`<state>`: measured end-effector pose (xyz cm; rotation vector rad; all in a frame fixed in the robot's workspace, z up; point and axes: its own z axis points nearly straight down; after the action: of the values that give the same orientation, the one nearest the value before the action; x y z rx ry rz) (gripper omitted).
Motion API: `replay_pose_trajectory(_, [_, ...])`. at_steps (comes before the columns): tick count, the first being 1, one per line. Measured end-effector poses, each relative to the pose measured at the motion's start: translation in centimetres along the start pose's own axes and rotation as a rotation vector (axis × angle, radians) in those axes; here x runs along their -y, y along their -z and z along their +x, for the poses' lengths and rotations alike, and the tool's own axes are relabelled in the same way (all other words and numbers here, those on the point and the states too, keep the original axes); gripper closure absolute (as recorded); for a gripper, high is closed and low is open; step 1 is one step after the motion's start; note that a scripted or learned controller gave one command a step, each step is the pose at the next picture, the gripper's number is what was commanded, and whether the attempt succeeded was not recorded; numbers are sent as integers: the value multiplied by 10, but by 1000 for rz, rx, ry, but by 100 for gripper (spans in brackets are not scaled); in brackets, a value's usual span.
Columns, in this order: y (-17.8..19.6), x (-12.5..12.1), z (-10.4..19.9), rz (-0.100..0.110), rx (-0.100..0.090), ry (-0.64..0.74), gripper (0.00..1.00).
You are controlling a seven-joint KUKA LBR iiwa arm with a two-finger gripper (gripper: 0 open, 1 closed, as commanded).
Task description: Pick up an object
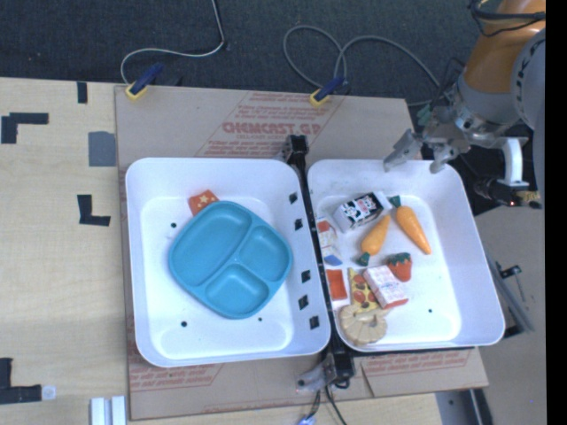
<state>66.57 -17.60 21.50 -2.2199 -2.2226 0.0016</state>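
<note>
Hovering: gripper [415,161] above right bin's [474,264] far rim, fingers spread, nothing between them.
Objects: carrots [411,226], cow-print carton [359,210], strawberry [400,265] in right bin.
Left bin [146,237]: blue divided plate [230,258].

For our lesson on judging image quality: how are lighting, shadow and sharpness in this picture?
Camera view: soft, even light, with no harsh glare on the white bins; the blue tray throws only a faint shadow; the carrots look slightly soft; the end effector at the upper right is blurrier than the bench.
</note>
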Motion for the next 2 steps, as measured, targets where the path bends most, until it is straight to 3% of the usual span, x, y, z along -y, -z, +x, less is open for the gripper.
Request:
replay_pose_trajectory(1, [-97,31,20,-11,2,-1,0])
replay_pose_trajectory(2, [-108,44,37,-25,2,-1,0])
